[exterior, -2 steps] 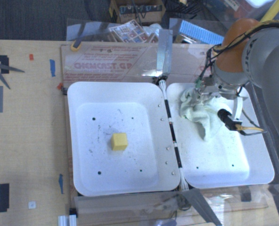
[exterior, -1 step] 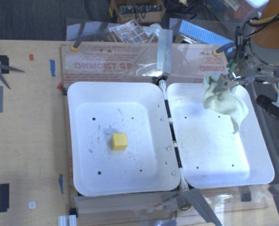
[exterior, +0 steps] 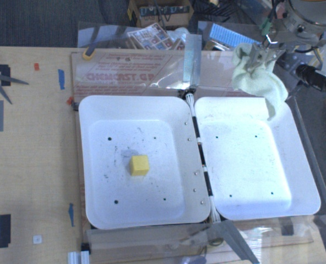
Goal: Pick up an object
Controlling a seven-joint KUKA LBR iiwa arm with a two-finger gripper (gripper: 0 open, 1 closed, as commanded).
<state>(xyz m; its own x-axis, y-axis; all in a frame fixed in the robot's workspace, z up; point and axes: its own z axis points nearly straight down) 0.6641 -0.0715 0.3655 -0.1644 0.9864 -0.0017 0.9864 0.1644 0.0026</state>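
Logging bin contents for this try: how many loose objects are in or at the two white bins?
2: a yellow block in the left bin; a pale cloth at the gripper, overhanging the right bin's far corner.

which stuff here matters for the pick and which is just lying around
For the job:
gripper
pale green cloth, between its fingers
yellow block
left bin
right bin

Lying about:
scissors
blue tape strip
printed packet

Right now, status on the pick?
End effector raised over right bin's far corner, gripping pale cloth. Yellow block untouched in left bin.
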